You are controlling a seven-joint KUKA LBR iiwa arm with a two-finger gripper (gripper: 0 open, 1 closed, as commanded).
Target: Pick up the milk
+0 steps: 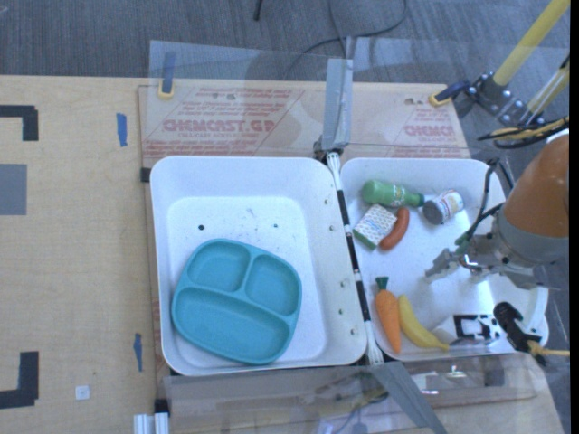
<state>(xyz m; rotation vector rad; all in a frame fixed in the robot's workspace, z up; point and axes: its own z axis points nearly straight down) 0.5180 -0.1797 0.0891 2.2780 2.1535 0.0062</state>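
Note:
The milk [374, 224] is a small white and green carton lying in the right bin [470, 172], near its left wall. A reddish sausage [394, 229] rests against the carton's right side. My gripper [443, 267] hangs over the middle of the right bin, to the right of the carton and a little nearer the front, well apart from it. Its fingers [434, 272] point left and stand open with nothing between them. The grey arm with its orange band [543, 197] comes in over the bin's right edge.
A green bottle [389, 193] and a small can [443, 208] lie at the back of the right bin. A carrot [387, 320] and a banana [418, 325] lie at its front left. The left bin [181, 183] holds a teal divided plate [237, 298].

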